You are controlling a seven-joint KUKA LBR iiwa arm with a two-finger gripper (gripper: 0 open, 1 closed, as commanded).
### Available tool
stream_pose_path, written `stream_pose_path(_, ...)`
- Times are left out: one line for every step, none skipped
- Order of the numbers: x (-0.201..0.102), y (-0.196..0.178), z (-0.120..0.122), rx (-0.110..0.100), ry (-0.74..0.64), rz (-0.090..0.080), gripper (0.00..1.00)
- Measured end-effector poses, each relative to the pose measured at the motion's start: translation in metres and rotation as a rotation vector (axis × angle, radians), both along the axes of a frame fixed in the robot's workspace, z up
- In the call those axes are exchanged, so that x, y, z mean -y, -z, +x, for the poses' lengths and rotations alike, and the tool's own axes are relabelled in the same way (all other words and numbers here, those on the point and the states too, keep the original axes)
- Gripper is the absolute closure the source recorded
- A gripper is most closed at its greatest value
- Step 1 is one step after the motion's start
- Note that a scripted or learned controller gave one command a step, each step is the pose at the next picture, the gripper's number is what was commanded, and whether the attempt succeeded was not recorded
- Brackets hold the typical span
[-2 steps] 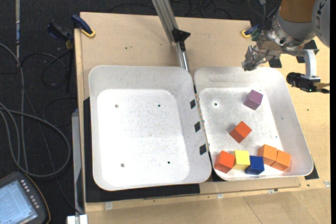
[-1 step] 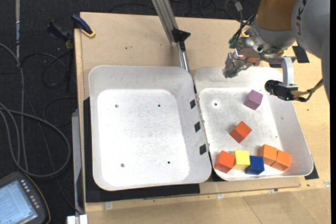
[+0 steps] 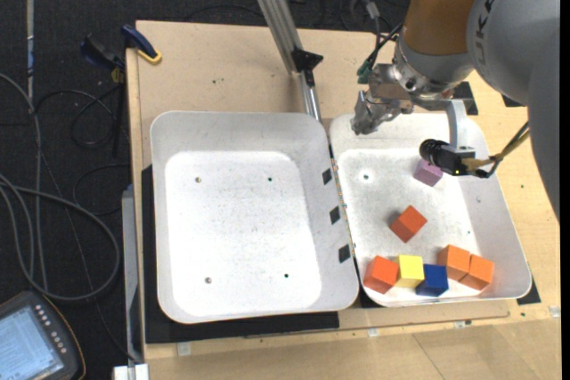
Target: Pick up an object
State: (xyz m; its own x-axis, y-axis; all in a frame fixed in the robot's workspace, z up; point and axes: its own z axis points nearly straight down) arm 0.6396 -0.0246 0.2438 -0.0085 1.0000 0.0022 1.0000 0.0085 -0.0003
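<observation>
the grey two-finger gripper [image 3: 369,118] hangs over the far left corner of the shallow white right-hand bin [image 3: 503,218], above the rim rather than over any block. cannot tell whether the fingers are spread or closed; nothing is visible between them. taking the lone orange cube [image 3: 408,223] as landmark: it sits alone near the middle of the bin floor, turned slightly askew to the bin walls. beyond it and to the right, a small pale purple block [image 3: 428,173] lies close under the arm's cable fitting. nearer the camera, along the front wall, a crowded row: orange block [image 3: 382,273], yellow block [image 3: 411,269], blue block [image 3: 434,279], and two more orange blocks [image 3: 468,266] touching. the shallow white left-hand bin [image 3: 169,191] lies well to the landmark's left. judgement: the lone orange cube is the best target, free on all sides. likely light, rigid, flat-faced, not fragile; grip two opposite side faces, wrist rotated to match its skew.
</observation>
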Motion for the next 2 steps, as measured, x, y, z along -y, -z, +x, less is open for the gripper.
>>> stream_pose_path(-0.058, 0.012, -0.018, -0.003, 0.000, 0.000, 1.00)
stream_pose_path(-0.112, 0.019, -0.029, -0.002, 0.000, 0.000, 1.00)
